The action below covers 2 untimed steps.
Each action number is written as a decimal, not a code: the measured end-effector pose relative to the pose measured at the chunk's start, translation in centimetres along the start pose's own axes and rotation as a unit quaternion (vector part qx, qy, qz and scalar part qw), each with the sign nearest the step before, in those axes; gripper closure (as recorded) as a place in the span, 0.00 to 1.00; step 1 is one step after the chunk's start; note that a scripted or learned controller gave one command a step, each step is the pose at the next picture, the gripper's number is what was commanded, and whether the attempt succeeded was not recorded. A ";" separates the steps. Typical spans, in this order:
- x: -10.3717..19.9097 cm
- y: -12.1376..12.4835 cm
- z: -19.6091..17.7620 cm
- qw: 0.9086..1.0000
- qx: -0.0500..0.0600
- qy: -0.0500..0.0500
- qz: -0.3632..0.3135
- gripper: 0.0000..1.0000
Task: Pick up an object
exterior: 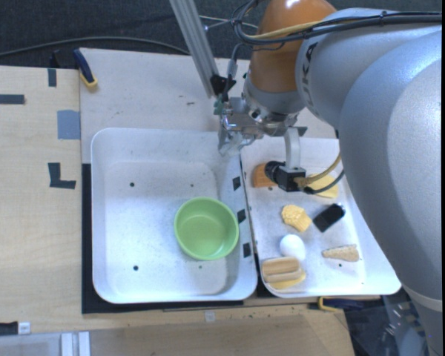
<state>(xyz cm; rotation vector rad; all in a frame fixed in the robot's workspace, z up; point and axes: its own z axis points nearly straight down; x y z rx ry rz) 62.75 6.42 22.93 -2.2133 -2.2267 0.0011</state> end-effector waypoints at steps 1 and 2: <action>3.2 3.6 0.3 1.000 -0.001 -0.001 0.001 1.00; 3.0 3.5 0.3 1.000 0.000 -0.002 0.002 0.00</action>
